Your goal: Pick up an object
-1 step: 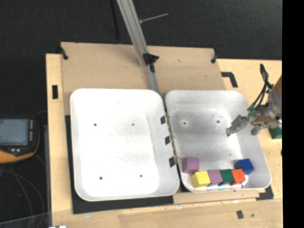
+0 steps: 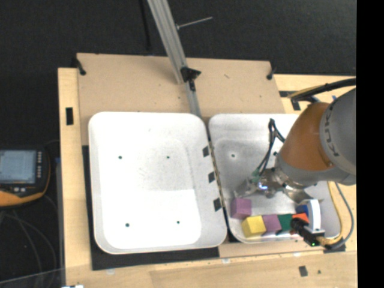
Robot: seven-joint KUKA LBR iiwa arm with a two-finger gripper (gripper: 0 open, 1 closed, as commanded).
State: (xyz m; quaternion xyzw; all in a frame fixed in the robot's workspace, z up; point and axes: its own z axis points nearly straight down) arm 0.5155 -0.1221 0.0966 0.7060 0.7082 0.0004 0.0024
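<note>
- The purple block is seen in the right bin, just below and left of the gripper.
- Whether the jaws are released or clenched cannot be told.
- A short descent toward the block is judged necessary.

A grey KUKA iiwa arm with a broad orange band above its wrist, black cables looping along its side and a small blue light glowing at its metal gripper.
</note>
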